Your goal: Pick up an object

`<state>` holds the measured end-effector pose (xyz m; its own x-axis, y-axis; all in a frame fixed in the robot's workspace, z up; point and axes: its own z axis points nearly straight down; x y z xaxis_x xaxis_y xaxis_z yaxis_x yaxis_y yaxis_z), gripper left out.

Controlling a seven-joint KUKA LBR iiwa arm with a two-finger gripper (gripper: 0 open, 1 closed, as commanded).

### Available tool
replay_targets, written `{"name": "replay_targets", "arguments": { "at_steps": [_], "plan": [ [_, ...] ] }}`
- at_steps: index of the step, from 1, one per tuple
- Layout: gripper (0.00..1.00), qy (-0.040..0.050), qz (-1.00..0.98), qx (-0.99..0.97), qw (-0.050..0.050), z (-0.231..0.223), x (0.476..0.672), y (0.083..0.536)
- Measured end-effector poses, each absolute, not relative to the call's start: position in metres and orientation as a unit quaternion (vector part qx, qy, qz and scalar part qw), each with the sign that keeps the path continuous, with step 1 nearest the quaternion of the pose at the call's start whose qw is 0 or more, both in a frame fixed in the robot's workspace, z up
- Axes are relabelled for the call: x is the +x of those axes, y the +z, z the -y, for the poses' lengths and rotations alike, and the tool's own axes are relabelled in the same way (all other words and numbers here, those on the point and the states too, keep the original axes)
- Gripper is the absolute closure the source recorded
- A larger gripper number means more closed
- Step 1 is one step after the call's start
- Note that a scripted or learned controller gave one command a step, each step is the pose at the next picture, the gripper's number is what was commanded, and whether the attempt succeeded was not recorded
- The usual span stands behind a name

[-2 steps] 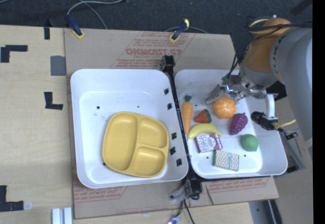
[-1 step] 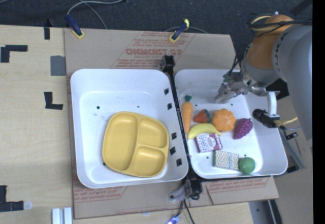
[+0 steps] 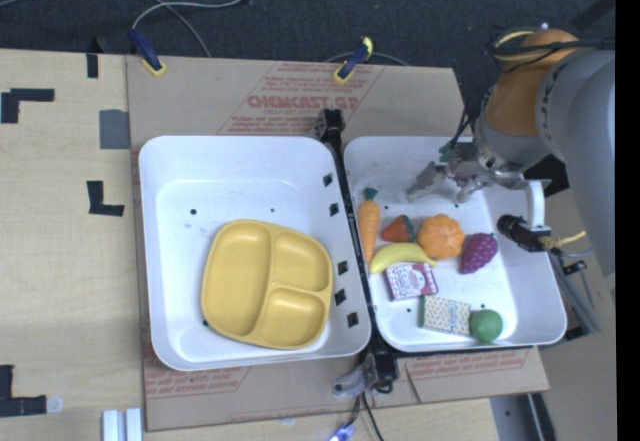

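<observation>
Two white bins side by side on the bench (image 3: 60,259). Left bin (image 3: 165,169): one item, a yellow three-compartment plate (image 3: 267,284), lying flat toward the front of the bin. Right bin (image 3: 535,314): eight items, all toy food or small packs. One carrot (image 3: 369,226) against the left wall, lengthwise, green top pointing back. One strawberry (image 3: 399,228) just right of it. One banana (image 3: 400,255) lying across in front of the strawberry, touching the carrot's lower end. One orange (image 3: 441,236) mid-bin, touching the banana tip. One purple grape bunch (image 3: 479,251) just right of the orange. One red-and-white pack (image 3: 411,281) in front of the banana. One green-patterned pack (image 3: 445,314) nearer the front. One green ball, maybe a lime (image 3: 486,325), touching that pack's right edge at the front rim. Arm enters from the right; tool (image 3: 452,179) sits over the back half of the right bin, behind the orange, apart from all items. Two fingers splayed wide, nothing between them. No item lifted; all eight rest on the bin floor.
</observation>
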<state>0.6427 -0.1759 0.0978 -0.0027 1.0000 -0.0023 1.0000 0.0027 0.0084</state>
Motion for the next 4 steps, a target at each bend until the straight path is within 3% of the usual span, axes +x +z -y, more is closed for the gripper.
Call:
{"name": "replay_targets", "arguments": {
  "at_steps": [1, 2, 3, 4],
  "plan": [
    [0.0, 0.0004, -0.707, 0.707, 0.002, 0.148, 0.597, 0.087],
    [0.0, 0.0009, -0.707, 0.707, 0.003, 0.151, 0.558, 0.087],
    [1.0, 0.0012, -0.708, 0.707, 0.003, 0.15, 0.558, 0.096],
    [1.0, 0.0003, -0.708, 0.706, -0.001, 0.057, 0.524, 0.19]
  ]
}}
